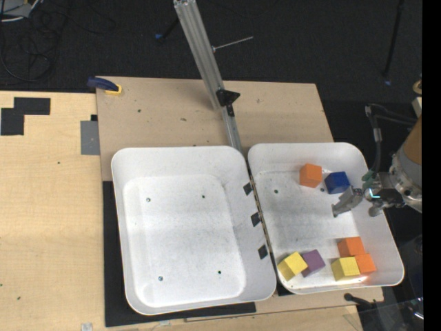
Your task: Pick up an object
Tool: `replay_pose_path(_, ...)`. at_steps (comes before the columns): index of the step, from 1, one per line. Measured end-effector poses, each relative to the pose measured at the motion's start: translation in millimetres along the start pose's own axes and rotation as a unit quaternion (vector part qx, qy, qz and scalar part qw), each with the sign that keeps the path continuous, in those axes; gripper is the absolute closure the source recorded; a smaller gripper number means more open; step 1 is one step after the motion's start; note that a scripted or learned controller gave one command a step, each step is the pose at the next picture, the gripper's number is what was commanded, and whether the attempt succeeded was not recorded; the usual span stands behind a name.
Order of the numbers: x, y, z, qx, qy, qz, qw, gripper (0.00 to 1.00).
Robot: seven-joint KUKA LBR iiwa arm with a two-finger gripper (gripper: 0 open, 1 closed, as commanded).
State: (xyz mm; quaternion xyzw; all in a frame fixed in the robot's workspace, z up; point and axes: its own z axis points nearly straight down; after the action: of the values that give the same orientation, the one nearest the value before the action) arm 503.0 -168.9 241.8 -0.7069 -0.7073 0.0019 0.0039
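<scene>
The gripper (358,203) hangs at the right edge of the right bin (289,158), its grey fingers (342,206) reaching leftward over the white floor just below a blue cube (337,182). The fingers appear spread, with nothing between them; the lower finger is partly lost against the bin's rim, so how wide they stand is hard to judge. The gripper touches no block that can be made out.

The blue cube sits in the upper part of the right bin, just beside an orange cube (311,175) to its left; the two are near or touching at a corner. A small pale scrap lies between them, too small to identify.

Along the bin's lower edge lies a second group. A yellow cube (293,264) and a purple cube (313,261) rest side by side, touching, near the lower left corner. Further right, a second yellow cube (345,267) is pressed against two orange blocks (358,254), one behind it and one at its right.

The left bin (138,164) stands beside the right one on the pale wooden surface (158,116), joined by dark clips along the shared rim. A slanted aluminium bar (203,50) rises behind the bins.
</scene>
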Motion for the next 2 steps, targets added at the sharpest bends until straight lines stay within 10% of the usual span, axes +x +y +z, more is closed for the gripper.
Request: replay_pose_path(2,-8,-5,58,0.001,0.000,0.001,1.0000,0.00)
